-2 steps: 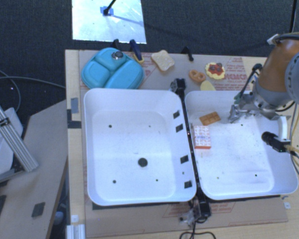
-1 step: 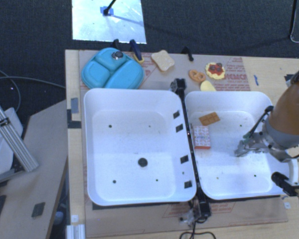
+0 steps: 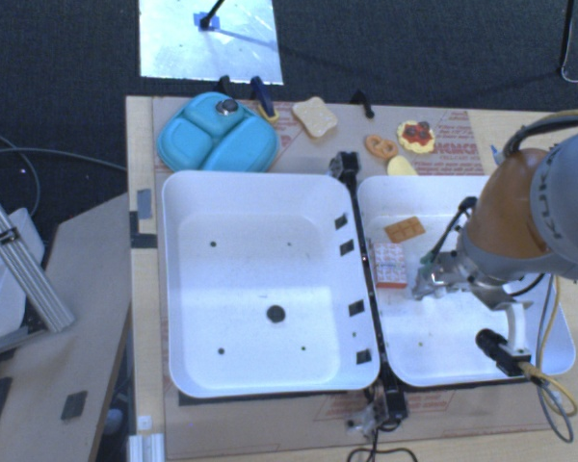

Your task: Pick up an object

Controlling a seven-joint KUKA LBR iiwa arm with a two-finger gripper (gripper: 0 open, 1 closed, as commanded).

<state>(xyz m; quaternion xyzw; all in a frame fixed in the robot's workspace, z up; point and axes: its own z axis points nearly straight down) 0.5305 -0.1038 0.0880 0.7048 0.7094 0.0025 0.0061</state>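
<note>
Evidently, no pick had been completed. The gripper [image 3: 426, 282] hung low inside the right bin [image 3: 559, 349], near that bin's left wall, and nothing showed between its parts; whether the jaws stood open or closed could not be told at this scale. Two candidate objects lay in the right bin: a red-and-white packet [image 3: 390, 265] just beside the gripper, on its left, and an orange cracker-like square [image 3: 404, 229] a little farther up. Grasping and lifting appeared to be left. The packet lay close to the divider between bins, leaving little room on that side; open floor lay below and to the right of the gripper. The left bin [image 3: 188, 200] held only a small dark object [image 3: 275, 313]. A blue divided plate [image 3: 218, 134] and toy foods [image 3: 315, 116] sat beyond the bins.
</note>
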